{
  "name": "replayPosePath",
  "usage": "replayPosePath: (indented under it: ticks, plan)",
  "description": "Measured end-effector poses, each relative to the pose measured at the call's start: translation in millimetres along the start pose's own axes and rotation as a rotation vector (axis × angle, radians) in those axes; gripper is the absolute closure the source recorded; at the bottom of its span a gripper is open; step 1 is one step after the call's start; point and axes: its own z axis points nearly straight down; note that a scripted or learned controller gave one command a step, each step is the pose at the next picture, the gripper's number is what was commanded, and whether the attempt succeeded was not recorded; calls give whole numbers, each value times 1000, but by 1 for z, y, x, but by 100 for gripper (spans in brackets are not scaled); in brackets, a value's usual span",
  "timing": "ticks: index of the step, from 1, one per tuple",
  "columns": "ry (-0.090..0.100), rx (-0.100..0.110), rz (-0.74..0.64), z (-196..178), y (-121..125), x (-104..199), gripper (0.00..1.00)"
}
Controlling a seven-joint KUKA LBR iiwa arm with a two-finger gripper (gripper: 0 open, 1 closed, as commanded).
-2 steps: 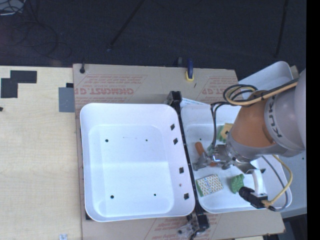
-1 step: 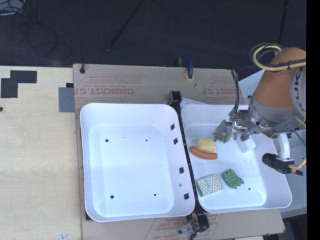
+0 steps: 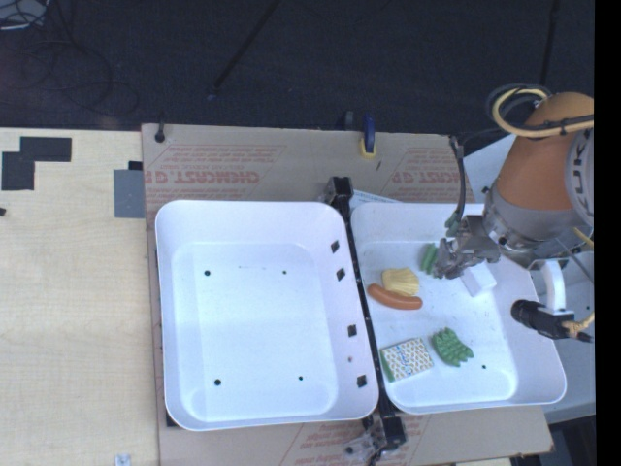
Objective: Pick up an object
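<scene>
One claw [image 3: 444,260] | low in right bin [image 3: 485,396] | beside green item [image 3: 428,257] | opening: can't tell

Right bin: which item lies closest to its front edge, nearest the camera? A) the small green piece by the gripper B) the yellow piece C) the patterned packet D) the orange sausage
C: the patterned packet lies lowest in the right bin, below the orange sausage and the yellow piece.

We are seeing two shallow white bins [image 3: 254,223] of smooth, slightly glossy plastic, resting on a matt brown printed cardboard sheet [image 3: 291,163], beside a pale, matt wood-look bench top [image 3: 68,309].
</scene>
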Motion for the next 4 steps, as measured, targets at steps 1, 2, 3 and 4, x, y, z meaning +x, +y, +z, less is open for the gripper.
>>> replayPosePath:
  ticks: [1,2,3,4]
  plan:
    - [-1,3,6,-4,-86,-49,100]
    - [2,-19,-15,-154,-71,57,100]
    - [2,1,-11,-141,-98,141,100]
    - [-2,4,8,-92,-98,43,100]
